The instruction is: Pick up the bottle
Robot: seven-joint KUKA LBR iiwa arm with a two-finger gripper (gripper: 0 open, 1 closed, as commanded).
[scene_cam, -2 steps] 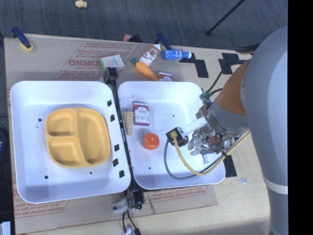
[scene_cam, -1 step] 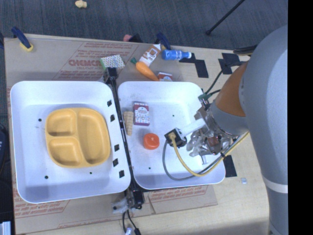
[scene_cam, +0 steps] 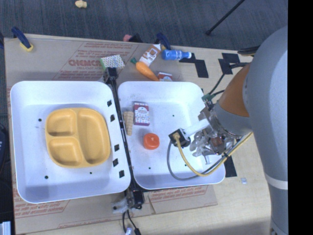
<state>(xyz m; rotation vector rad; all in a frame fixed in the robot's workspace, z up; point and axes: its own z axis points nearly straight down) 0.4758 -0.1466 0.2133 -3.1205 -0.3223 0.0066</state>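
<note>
Dark grey carpet (scene_cam: pixel 98 9) behind cardboard-topped bench (scene_cam: pixel 63 58)

Robot lab, white bins (scene_cam: pixel 161 89) clamped to a cardboard-covered bench (scene_cam: pixel 73 58), tripod leg (scene_cam: pixel 234 9) on carpet

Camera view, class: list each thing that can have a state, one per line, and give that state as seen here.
Blue plastic bottle: lying on its side on the bench, beyond the bins.
Yellow three-compartment plate: flat in the left white bin, nothing in it.
Red carton: lying flat in the right white bin.
Orange round lid: flat in the right bin.
Gripper: low over the right bin's right side.
</note>
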